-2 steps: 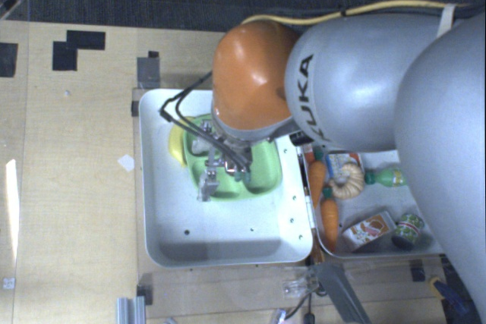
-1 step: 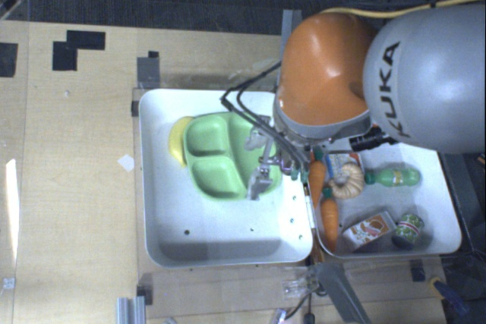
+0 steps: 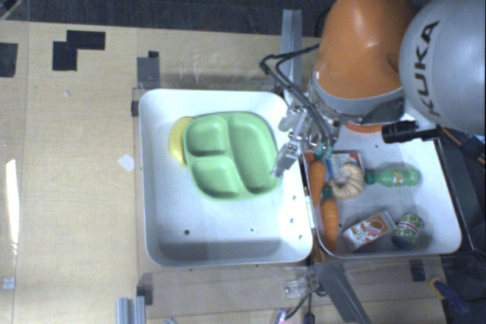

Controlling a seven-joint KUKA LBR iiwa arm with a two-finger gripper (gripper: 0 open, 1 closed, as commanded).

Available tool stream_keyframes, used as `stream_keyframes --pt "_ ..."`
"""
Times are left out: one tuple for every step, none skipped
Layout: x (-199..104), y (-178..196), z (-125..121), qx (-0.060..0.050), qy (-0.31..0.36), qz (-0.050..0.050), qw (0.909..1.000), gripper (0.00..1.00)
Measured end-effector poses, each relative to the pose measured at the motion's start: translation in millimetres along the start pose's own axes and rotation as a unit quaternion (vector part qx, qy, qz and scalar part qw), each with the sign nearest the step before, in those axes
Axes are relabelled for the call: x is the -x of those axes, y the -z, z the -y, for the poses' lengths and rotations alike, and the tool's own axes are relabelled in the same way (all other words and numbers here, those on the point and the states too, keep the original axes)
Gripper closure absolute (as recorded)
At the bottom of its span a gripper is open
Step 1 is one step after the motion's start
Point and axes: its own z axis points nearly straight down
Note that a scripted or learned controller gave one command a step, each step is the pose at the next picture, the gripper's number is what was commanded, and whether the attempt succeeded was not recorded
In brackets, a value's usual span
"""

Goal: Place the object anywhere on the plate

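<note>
Nearest me, bare floor of the left bin (image 3: 213, 243) leaves open room. Right bin (image 3: 448, 235) holds 2 carrots (image 3: 329, 216), a carton (image 3: 367, 230), a can (image 3: 408, 230) and a bottle (image 3: 393, 177). Farther, the green plate (image 3: 228, 155) half hides something yellow (image 3: 178, 140). Gripper (image 3: 290, 152) hovers at the plate's right edge; I cannot tell its opening or hold.

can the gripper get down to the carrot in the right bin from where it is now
Probably yes. The gripper hangs over the divide between the bins, close to the upper end of the carrot. The carrot's top looks uncovered, though a croissant lies against it on one side and could crowd the grasp.
</note>
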Motion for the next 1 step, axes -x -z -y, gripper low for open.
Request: stream_keyframes --pt "1.4 11.9 -2.1 0.002 0.003 0.004 1.0000 1.00"
